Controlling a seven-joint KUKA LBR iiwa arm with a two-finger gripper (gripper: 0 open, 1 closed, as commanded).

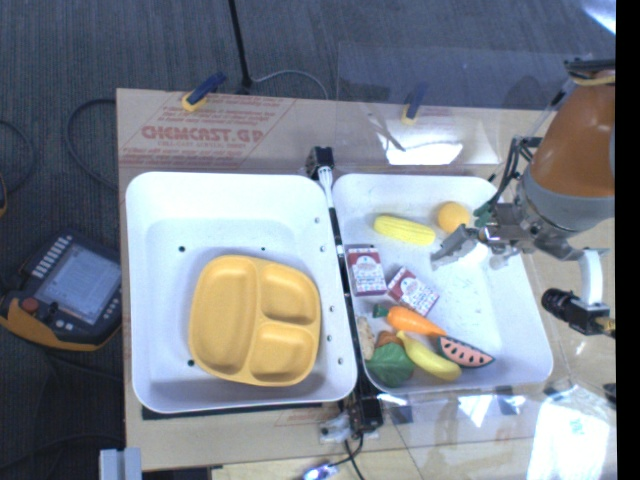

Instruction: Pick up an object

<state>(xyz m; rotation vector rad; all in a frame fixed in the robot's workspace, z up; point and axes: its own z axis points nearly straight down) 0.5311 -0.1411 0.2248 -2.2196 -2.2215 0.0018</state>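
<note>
The tool (470,240) hangs over the right bin (520,313); whether it is wide or narrow cannot be told. Just beside it lie an orange (453,214) and a corn cob (404,230). Nearer lie two small cartons (367,271), a carrot (413,321), a banana (432,359) and a watermelon slice (466,352). A yellow divided tray (254,318) fills the left bin (160,218).

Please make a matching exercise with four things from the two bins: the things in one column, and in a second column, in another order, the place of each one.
Things:
1. yellow tray
2. corn cob
3. watermelon slice
4. carrot

Places:
A. near the front right corner of the right bin
B. in the left bin
C. at the back of the right bin, left of the orange ball
D. in the middle of the right bin, just in front of the two red cartons

Pairs: 1-B, 2-C, 3-A, 4-D
</note>
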